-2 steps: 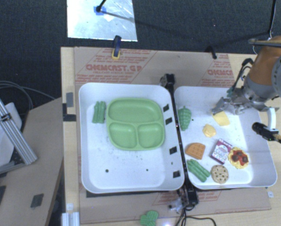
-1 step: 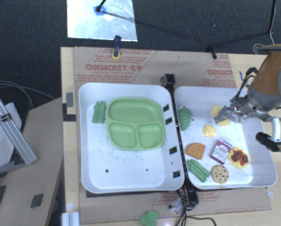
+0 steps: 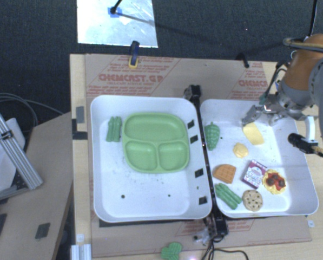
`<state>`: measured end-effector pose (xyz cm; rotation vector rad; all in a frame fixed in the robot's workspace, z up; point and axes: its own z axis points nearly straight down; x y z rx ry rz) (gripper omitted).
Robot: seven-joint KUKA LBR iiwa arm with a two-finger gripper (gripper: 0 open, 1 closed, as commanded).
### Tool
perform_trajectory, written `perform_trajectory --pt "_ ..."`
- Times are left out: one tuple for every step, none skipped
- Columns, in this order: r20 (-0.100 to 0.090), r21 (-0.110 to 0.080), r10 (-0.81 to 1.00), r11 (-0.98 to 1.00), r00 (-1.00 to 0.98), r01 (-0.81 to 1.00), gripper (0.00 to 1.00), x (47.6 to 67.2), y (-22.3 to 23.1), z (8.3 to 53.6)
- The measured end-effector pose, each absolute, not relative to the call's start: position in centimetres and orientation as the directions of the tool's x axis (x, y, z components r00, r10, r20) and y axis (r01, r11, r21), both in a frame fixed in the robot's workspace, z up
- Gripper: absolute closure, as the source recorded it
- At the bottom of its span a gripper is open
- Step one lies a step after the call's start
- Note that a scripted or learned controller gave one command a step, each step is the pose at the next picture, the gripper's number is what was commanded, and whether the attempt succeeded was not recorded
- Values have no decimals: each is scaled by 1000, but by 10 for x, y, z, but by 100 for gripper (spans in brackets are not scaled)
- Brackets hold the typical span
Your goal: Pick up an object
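Observation:
In the right bin [image 3: 299, 199], my gripper [image 3: 265, 115] hangs at the far end, just above and behind a pale yellow wedge [image 3: 253, 134]. Its fingers are spread open and nothing is between them. Nearby lie a small yellow lump [image 3: 240, 150], a bumpy green piece [image 3: 211, 134], a waffle [image 3: 224, 173], a purple packet [image 3: 254, 173], a yellow disc with red topping [image 3: 274, 182], a cookie [image 3: 252, 200] and a green bean pod [image 3: 227, 195].
The left bin [image 3: 104, 199] holds a green divided plate [image 3: 155, 143] and a green bean bundle [image 3: 114, 129]. A black divider [image 3: 202, 150] runs between the bins. A green toy [image 3: 172, 250] lies on the bench in front of the bins.

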<state>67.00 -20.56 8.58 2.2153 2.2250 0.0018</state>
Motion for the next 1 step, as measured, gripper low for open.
perform_trajectory --pt "-1 1 1000 1 -1 1000 0 644 -207 85"
